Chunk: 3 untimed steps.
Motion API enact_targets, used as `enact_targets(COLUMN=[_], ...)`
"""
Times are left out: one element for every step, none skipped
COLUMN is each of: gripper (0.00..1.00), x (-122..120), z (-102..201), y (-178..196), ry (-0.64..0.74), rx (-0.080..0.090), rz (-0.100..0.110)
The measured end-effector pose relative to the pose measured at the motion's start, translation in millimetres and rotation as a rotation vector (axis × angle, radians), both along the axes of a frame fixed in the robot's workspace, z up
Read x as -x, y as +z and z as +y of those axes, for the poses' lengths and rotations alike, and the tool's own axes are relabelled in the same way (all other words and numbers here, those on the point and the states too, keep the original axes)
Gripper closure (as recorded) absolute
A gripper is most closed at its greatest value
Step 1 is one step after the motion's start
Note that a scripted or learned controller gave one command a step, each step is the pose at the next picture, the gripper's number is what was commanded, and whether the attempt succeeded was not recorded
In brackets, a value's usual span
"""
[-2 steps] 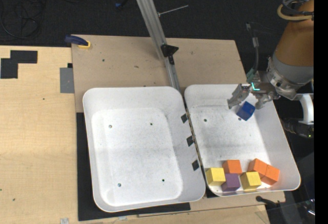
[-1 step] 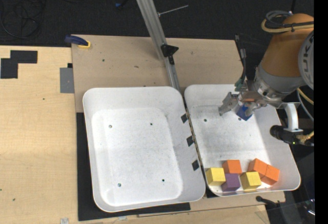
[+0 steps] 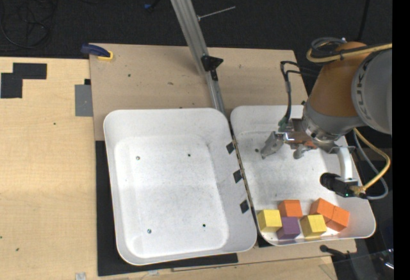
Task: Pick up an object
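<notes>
Six blocks (image 3: pixel 300 217): lay clustered at the near edge of the right bin (image 3: pixel 269 120)
Pincer (image 3: pixel 282 147): hung over the right bin's middle, fingers spread apart, holding nothing, well clear of the blocks
Left bin (image 3: pixel 122 125): beside it on the table (image 3: pixel 38 157)

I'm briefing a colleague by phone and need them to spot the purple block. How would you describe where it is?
Find the right-hand white bin, the one under the robot arm. Along its near edge sits a cluster of small blocks. The purple block lies between two yellow blocks, just in front of an orange block; it is the cluster's one purple piece.
</notes>
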<state>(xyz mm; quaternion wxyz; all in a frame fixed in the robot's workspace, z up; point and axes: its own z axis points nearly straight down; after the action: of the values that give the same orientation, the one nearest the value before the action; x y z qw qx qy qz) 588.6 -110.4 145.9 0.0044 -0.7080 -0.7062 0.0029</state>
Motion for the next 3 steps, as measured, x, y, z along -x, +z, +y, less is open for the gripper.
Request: enact_targets(gripper=[0.00, 1.00, 1.00], x=[1, 1, 10], z=[1, -1, -6], y=[-53, -41, 13], ry=[-0.002, -0.012, -0.008], rx=[0.001, 0.002, 0.003], rz=[-0.005, -0.006, -0.012])
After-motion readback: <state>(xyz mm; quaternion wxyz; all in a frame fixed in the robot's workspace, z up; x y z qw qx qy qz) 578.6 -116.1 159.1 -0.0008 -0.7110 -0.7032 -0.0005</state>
